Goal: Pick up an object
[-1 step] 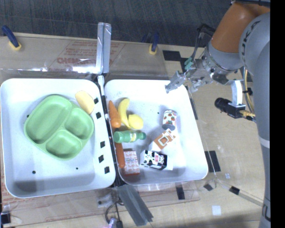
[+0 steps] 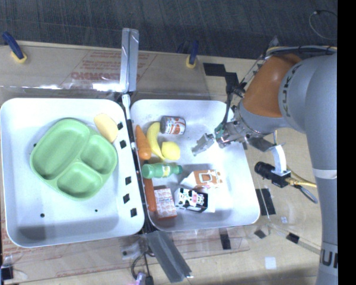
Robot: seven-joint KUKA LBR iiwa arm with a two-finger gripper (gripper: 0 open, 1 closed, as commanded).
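Camera view, hand (image 2: 203,143) over right bin (image 2: 243,212), finger state unclear, lemon (image 2: 170,151) just left.

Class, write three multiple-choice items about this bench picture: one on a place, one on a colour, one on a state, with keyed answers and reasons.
1. Where does the divided plate lie?
A. left bin
B. right bin
C. on the bench outside the bins

2. What colour is that plate?
A. red
B. green
C. blue

3. How does the bottle rest?
A. upright
B. on its side
C. between the gripper's fingers

Key: 1 A, it sits in the left bin. 2 B, it is light green. 3 B, it lies flat in the right bin, apart from the gripper.
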